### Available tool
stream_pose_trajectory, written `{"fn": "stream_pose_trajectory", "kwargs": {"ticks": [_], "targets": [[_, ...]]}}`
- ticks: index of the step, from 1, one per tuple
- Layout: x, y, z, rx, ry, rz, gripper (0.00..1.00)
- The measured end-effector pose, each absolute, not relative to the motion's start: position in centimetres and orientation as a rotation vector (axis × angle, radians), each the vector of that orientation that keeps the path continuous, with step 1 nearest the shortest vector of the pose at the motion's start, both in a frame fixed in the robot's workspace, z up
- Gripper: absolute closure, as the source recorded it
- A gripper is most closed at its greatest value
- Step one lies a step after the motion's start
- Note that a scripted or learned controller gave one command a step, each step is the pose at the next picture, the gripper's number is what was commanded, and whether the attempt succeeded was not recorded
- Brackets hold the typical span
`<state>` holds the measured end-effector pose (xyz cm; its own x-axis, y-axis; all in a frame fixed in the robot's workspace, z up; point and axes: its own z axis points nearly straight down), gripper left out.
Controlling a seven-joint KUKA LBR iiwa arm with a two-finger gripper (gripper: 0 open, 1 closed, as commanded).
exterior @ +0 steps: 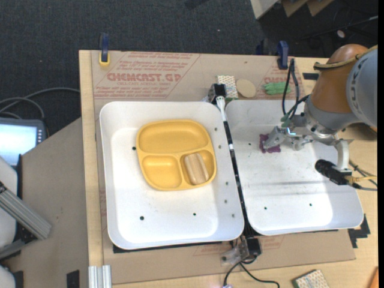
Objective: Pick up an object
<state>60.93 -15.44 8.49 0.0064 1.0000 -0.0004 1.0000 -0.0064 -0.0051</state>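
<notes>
Two white bins sit below me, and in the right bin (300, 209) my gripper (277, 138) meets a small purple object (268, 143) near its far edge, grip unreadable, so I fear it nudges the piece away or lifts without it.

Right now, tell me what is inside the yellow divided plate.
The yellow divided plate sits in the left bin. Its lower right compartment holds a tan bread-like piece. The other two compartments look bare. Whatever lies beneath that piece is covered.
</notes>
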Motion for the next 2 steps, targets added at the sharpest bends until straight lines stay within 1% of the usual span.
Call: {"fn": "stream_pose_trajectory", "kwargs": {"ticks": [1,2], "targets": [[66.5,-15.0,8.5,-2.223,-2.229,-0.005,0.00],[61.5,-13.6,8.5,-2.220,-2.216,0.003,0.00]]}}
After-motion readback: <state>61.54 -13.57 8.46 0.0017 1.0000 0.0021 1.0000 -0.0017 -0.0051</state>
